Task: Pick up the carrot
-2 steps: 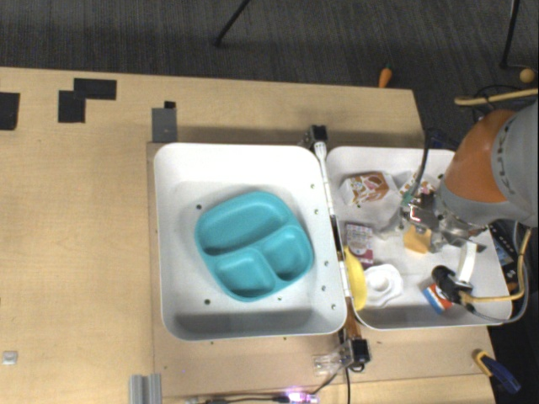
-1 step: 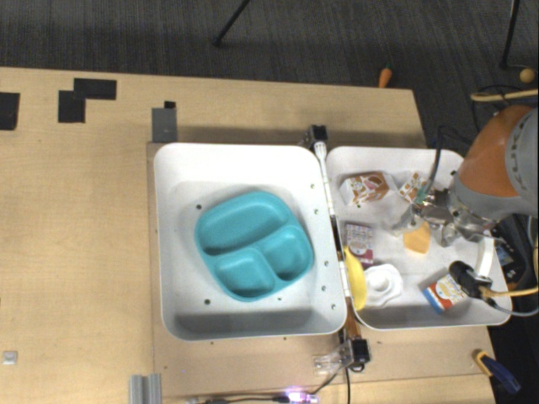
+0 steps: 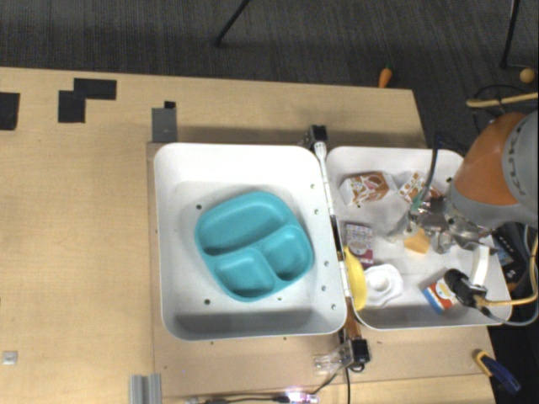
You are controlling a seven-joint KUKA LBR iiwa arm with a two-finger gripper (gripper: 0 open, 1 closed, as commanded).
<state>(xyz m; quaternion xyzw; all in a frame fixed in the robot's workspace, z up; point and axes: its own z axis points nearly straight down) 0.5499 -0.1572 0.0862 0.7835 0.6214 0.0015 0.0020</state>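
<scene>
Fingers of the gripper (image 3: 418, 225) are too blurred to tell open from shut; they hang low in the right bin (image 3: 396, 314), probably reaching among the clutter for the carrot

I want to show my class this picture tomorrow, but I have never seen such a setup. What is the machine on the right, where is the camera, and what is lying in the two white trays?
The camera is fixed above a wooden bench and looks down at a slant. The grey and orange shape on the right is a robot arm, reaching into the right bin. Its gripper hangs low over an orange-yellow piece; whether this is the carrot is unclear, as is whether anything is held. That bin also holds small food items and packets, including a yellow banana at its left wall and a white bottle. The left bin holds a turquoise divided plate.
</scene>
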